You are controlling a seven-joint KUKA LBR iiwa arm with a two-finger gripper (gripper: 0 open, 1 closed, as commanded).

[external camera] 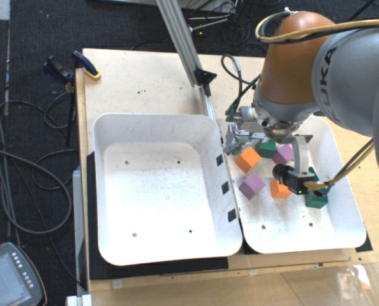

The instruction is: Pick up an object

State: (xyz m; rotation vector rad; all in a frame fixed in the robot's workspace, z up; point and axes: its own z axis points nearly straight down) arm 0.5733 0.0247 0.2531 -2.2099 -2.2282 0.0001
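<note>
Several blocks (252, 185) beneath the end effector (266, 139)

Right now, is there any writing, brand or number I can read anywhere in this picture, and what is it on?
"KU": dark letters running down the grey arm, cut off by the arm's curve; likely part of a brand name.
Device with a screen at the lower left corner: any markings too small to read.
No labels on the white bins or coloured blocks.

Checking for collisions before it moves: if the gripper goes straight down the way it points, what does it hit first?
Probably the orange block under the gripper in the right bin, though depth is unclear.
</note>
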